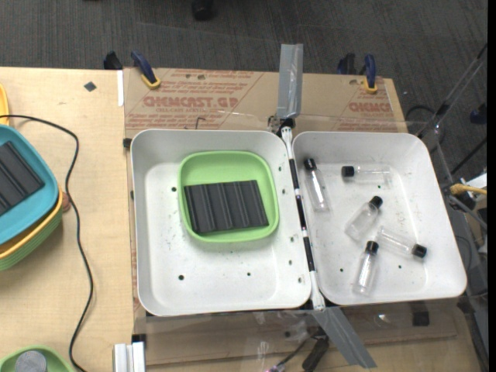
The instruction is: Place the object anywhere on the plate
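Two shallow white bins sit side by side on a sheet of printed cardboard (256, 99), which is held to the wooden bench (62, 91) by two blue-and-yellow clamps, one at the far left (145, 69) and one at the far right (369, 74). A strip of grey tape (290, 84) runs up from the seam between the bins.

The left bin (155, 285) holds one square green plate (227, 198), set toward its far side, and a dark ribbed mat (227, 207) lies flat on the plate, covering most of its floor.

The right bin (434, 277) holds five clear vials with black caps, all lying on their sides. One (314, 183) lies along the left wall, close to the seam. One (364, 173) lies at the far side. One (364, 217) lies near the middle, one (403, 244) to its right, and one (364, 268) nearest the front. None of them touches the plate; all stay in the right bin, well apart from it.

At the bench's left edge stands a stack of coloured plates (23, 200), teal on top, with a black cable (74, 208) looping past them.
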Robot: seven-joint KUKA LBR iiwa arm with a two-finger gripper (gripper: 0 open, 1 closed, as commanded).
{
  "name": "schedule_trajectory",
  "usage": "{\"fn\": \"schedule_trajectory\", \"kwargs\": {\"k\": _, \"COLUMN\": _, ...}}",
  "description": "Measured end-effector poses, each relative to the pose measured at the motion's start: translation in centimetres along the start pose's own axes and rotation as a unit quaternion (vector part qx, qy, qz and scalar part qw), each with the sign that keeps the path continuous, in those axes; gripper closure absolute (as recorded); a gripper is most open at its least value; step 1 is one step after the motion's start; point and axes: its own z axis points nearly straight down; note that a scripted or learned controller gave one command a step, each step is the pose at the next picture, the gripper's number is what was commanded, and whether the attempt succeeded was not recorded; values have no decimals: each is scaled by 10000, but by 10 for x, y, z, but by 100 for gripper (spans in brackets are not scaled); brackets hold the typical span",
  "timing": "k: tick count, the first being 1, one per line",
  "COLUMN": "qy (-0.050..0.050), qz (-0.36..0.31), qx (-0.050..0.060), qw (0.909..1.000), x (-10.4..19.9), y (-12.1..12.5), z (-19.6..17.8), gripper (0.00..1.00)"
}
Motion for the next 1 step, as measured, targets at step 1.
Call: {"fn": "schedule_trajectory", "kwargs": {"k": 1, "qy": -6, "qz": -5, "qx": 1, "qw": 10000, "x": 0, "y": -1, "z": 8, "gripper": 0}}
